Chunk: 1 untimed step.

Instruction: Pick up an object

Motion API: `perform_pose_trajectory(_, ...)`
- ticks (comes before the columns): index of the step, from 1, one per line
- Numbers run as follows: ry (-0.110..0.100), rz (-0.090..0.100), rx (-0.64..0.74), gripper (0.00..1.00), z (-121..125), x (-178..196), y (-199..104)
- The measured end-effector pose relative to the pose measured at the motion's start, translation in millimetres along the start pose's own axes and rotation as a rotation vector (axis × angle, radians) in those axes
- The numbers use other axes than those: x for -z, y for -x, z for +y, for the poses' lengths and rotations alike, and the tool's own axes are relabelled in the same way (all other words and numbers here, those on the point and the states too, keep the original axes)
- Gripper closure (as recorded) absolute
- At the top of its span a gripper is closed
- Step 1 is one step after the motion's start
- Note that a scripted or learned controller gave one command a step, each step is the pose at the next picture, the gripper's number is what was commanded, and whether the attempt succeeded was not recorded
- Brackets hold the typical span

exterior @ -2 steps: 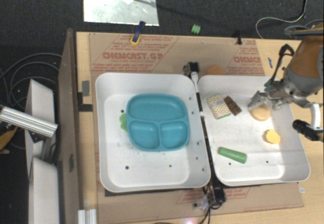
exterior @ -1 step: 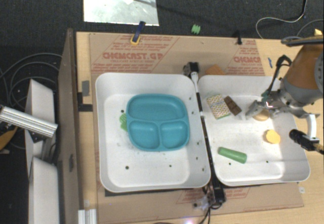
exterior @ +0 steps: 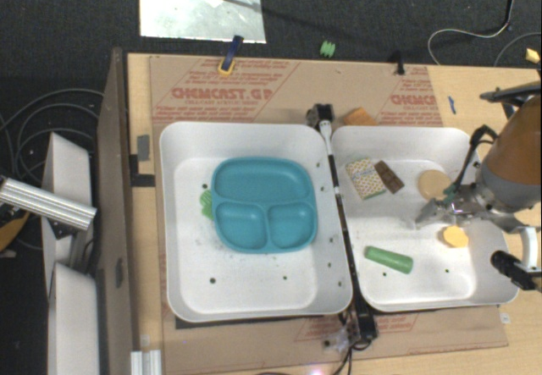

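My gripper [exterior: 444,212] hangs low over the right bin [exterior: 412,297], near its right side, open with nothing between its fingers. A yellow piece [exterior: 456,236] lies just below it and a tan round disc [exterior: 433,184] just above it. A green cylinder [exterior: 389,259] rests toward the bin's front. A patterned pad [exterior: 364,178] and a brown strip [exterior: 389,177] lie at the bin's back left.
The left bin [exterior: 190,280] holds a teal divided plate [exterior: 263,203] with a small green item [exterior: 206,201] at its left edge. An orange block [exterior: 359,117] sits on the bench behind the bins. Cables trail off the bench to the left and far right.
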State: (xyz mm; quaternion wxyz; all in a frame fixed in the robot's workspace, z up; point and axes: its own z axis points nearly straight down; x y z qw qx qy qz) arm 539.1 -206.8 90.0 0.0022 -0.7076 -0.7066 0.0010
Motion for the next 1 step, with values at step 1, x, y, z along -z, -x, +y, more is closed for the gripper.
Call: perform_pose_trajectory(1,0.012,-0.004,0.009,0.0,68.7,-4.5,-18.1)
